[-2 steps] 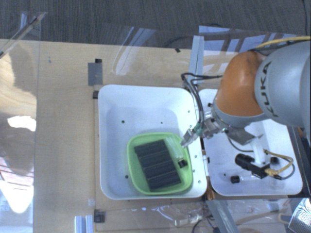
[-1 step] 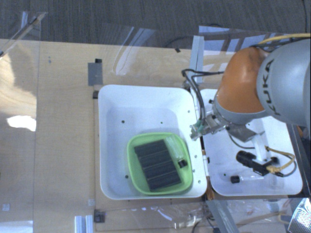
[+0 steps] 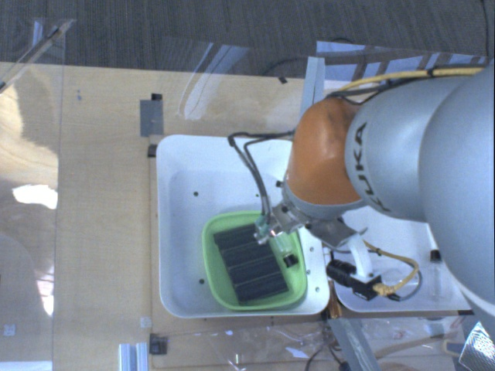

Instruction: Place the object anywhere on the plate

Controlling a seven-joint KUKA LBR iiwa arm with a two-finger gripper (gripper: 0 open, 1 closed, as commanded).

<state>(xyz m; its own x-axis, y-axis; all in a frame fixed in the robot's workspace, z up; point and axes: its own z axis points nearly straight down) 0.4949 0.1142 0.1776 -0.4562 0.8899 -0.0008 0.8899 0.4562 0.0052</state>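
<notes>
A dark ribbed rectangular object (image 3: 249,263) lies flat, slanted, on the green plate (image 3: 214,242).

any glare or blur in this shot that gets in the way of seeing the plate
Camera view: bright glare patches on the wooden bench at far left, well away from the green plate; the plate and the dark object on it look fairly sharp; the arm, close to the lens, hides the plate's upper right rim.
</notes>
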